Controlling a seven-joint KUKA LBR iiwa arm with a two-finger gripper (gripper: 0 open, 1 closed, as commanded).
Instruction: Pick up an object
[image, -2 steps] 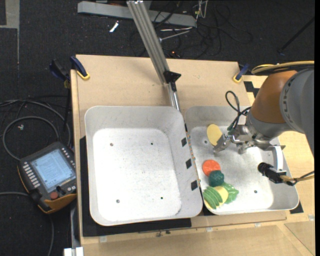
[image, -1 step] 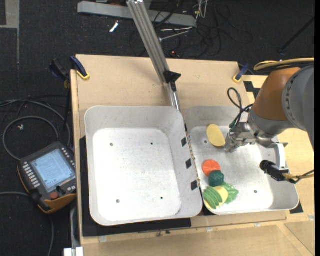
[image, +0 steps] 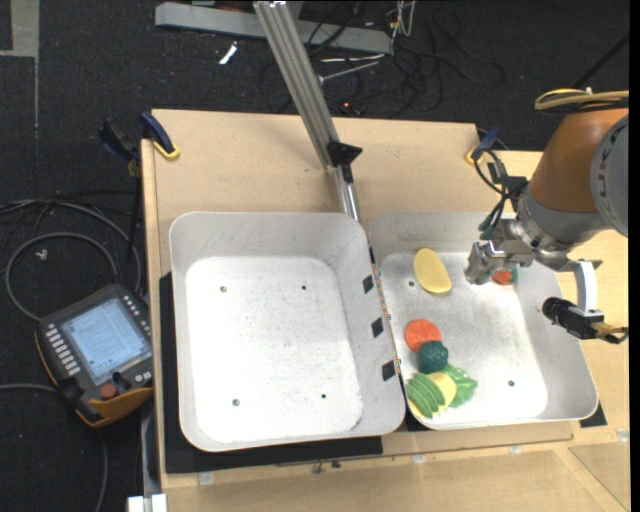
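The right bin (image: 530, 385) holds a yellow oval piece (image: 432, 270) near its back, an orange round piece (image: 421, 332), a dark green lumpy piece (image: 432, 355) just below it, and a yellow-green leafy piece (image: 438, 388) at the front left. A small red object (image: 503, 277) lies at the back right of the bin. My gripper (image: 483, 263) hangs low right beside that red object, its body covering part of it. The fingers point down and away from the camera.
The left bin (image: 200, 250) lies beside the right one, their rims meeting at the middle. A slanted metal pole (image: 305, 90) crosses above the bench's back. A teach pendant (image: 95, 345) rests on the floor at left. Clamps sit at the bench's back corners.
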